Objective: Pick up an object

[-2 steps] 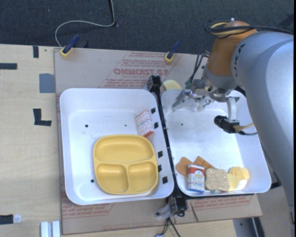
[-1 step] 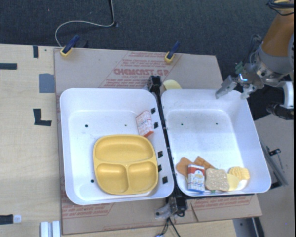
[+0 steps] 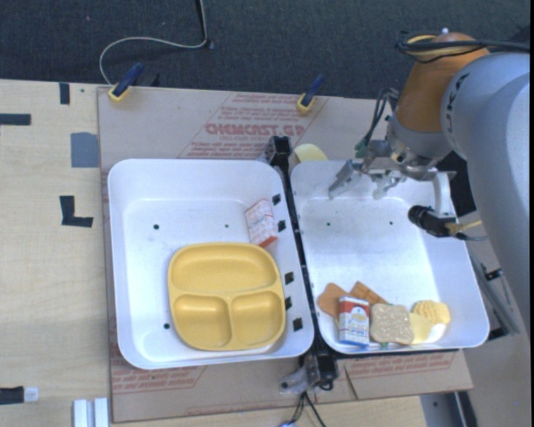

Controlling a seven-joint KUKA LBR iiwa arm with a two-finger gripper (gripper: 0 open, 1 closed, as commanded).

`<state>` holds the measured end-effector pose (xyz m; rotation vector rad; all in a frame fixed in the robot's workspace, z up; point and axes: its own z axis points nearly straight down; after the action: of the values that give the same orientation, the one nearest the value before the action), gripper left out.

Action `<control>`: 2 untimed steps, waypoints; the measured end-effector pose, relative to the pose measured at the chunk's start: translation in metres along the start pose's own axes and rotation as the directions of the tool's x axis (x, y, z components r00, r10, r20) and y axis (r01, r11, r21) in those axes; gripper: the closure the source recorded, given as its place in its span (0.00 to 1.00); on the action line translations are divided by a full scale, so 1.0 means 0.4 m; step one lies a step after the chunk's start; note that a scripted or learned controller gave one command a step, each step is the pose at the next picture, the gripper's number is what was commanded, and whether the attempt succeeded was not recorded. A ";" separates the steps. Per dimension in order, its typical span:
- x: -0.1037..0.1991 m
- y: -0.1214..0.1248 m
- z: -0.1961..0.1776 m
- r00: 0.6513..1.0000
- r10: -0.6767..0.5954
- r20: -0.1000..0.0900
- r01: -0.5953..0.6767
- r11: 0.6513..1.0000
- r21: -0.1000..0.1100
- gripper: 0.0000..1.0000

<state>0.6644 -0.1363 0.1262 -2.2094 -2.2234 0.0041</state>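
Observation:
My gripper (image 3: 363, 185) hangs over the far edge of the right bin (image 3: 383, 238), its two grey fingers spread apart with nothing between them. Along that bin's near edge lie a small red and white carton (image 3: 353, 320), a slice of toast (image 3: 392, 324), orange crackers (image 3: 338, 295) and a pale yellow food piece (image 3: 430, 316). In the left bin (image 3: 142, 212) sit a yellow divided plate (image 3: 226, 294) and a small red and white packet (image 3: 262, 221) near the divider. A pale yellow round object (image 3: 310, 153) rests just beyond the right bin's far left corner.
The two bins stand on a cardboard sheet (image 3: 240, 127) held by blue and yellow clamps (image 3: 125, 85). A black cable (image 3: 160, 43) loops on the dark floor at the back. My arm's grey body and orange band (image 3: 436, 78) fill the upper right.

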 end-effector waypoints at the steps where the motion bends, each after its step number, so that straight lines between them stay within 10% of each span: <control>1: 0.097 -0.064 0.094 1.000 0.003 0.001 -0.003 1.000 0.000 0.00; 2: 0.097 0.011 0.106 1.000 0.003 0.005 -0.003 1.000 -0.003 0.00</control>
<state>0.6684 -0.0972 0.0841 -2.2168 -2.2238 0.0062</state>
